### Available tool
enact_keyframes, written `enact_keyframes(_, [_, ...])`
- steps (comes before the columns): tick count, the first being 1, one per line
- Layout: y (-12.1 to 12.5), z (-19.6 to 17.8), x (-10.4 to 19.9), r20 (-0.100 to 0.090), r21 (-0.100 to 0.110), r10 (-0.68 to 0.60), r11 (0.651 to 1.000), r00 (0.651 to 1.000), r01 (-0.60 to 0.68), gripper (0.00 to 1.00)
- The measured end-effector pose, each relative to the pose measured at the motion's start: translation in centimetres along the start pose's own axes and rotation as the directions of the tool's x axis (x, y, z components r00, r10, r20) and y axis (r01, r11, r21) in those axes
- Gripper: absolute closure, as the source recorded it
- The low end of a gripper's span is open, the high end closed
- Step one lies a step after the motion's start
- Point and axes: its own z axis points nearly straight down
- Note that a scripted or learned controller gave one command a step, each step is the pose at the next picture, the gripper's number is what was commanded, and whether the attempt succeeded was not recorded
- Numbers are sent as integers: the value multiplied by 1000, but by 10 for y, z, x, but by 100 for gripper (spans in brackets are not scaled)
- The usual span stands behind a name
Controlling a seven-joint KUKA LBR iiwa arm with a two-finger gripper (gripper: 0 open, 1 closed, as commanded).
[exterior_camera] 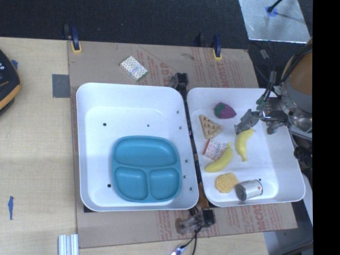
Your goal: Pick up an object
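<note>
The right bin (281,169) holds several toy items. A purple fruit (224,110) lies at the back, with a triangular slice (210,126) to its left. A red-and-white packet (213,149) sits beside a large yellow banana (220,161). A small banana (244,144) lies mid-bin. At the front are a yellow cracker (226,183) and a silver can (248,189). My gripper (259,125) reaches in from the right, just above and behind the small banana. It is open, with nothing between its fingers; the left finger (245,123) is near the banana's top end.
The left bin (95,121) carries a blue divided plate (146,168). A small patterned packet (133,67) lies on the cardboard behind the bins. Clamps hold the cardboard at the back edge. A yellow-black device (6,81) sits at the far left.
</note>
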Motion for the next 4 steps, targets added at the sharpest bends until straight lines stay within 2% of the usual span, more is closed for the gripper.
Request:
enact_keyframes(1, [29, 76, -31, 1, 1, 1, 1000, 1000, -1, 0])
enact_keyframes(2, [36, 163, -32, 3, -10, 1, 1000, 1000, -1, 0])
enact_keyframes(3, [36, 153, -33, 4, -7, -1, 1000, 1000, 1, 100])
enact_keyframes(4, [109, 59, 38, 0, -2, 0, 1000, 1000, 0, 100])
